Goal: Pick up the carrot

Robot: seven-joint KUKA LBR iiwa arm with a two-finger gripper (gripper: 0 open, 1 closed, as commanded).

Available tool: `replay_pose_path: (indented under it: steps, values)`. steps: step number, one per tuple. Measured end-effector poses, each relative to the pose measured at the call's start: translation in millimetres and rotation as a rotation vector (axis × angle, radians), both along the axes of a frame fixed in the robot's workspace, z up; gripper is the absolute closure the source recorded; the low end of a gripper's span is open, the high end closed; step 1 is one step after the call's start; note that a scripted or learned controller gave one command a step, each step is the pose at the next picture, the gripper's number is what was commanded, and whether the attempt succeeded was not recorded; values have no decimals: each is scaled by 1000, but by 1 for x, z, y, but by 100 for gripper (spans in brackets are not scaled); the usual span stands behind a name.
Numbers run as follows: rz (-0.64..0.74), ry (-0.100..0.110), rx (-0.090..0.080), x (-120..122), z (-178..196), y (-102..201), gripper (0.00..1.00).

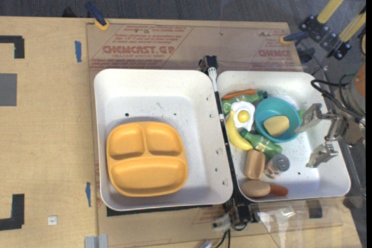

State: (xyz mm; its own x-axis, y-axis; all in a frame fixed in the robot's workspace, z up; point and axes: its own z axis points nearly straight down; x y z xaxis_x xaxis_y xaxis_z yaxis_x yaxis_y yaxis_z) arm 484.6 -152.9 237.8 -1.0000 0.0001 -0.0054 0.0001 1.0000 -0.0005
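**Pincer waiting at the right bin's edge, carrot lying across the bin at its far side**

The pincer (321, 135) is hovering over the right edge of the right bin (337, 180), its two metal fingers (311, 115) standing wide apart with nothing between them. One finger is pointing toward the teal bowl (285, 110), which is sitting just beside it and is carrying a yellowish lump of toy food (275, 124).

Beyond the bowl, toward the bin's far-left corner, the carrot (241, 93) is lying as a thin orange stick with a green tip at its right end. Its long axis is running roughly parallel to the bin's far edge, and it is touching or nearly touching the fried egg (243, 115) just on its near side. So from the pincer the carrot is lying away toward the left and the far edge, with the bowl sitting between the two.

Judging from this, the coming move is going to call for a pass over the bowl and a closing of the fingers across the carrot's narrow width.

Nearer the bin's near edge, a banana (233, 133), a brown cylinder (254, 164) and a small can (278, 164) are crowding together. The left bin (116, 84) is holding a yellow divided plate (146, 158).
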Motion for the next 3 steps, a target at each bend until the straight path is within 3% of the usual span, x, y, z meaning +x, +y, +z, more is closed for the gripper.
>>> replay_pose_path:
  steps: [1, 2, 3]
  values:
    - [-167, -11, 2, 57, 71, 54, 0]
    - [-239, -22, -1, 39, 281, 34, 0]
    - [-152, 10, 1, 2, 102, 19, 0]
